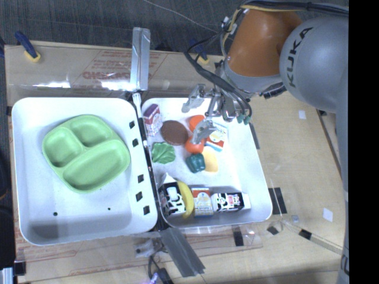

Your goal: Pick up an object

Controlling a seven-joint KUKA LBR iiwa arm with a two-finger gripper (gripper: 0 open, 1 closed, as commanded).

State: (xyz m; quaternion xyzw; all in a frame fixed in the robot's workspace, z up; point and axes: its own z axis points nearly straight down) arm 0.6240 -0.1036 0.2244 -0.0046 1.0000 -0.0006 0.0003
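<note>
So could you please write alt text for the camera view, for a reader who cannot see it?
A grey KUKA arm reaches from the right, its gripper low over small toy foods in the right white bin, near a brown disc and an orange piece. The left white bin holds a green divided plate.

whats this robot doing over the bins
The grey KUKA arm has its gripper down in the right white bin, among small toy foods beside a round brown piece and an orange piece. Nothing is visibly held yet. The left white bin holds a green divided plate.
</note>
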